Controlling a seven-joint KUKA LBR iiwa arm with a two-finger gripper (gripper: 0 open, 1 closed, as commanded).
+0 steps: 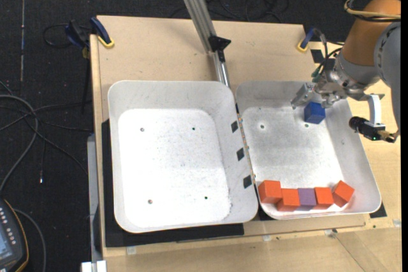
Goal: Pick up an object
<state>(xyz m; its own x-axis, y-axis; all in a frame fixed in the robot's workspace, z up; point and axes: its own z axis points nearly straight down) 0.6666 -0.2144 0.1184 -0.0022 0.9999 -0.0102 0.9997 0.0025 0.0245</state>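
Note:
My gripper [314, 107] hangs over the far right part of the right bin [290, 150], reaching in from the right. A blue block [313, 114] sits between its fingertips, and the fingers are shut on it. Along the near wall of the same bin lies a row of blocks: an orange block [270, 190], a second orange one [290, 199], a purple block [306, 197], and two more orange blocks [323, 195] [343, 192].
The left bin [127, 137] lies beside the right one, their rims touching in the middle. A metal pole [197, 3] slants in from the top toward the bins' far junction. Clamps [102, 32] [308, 39] grip the bench's far corners.

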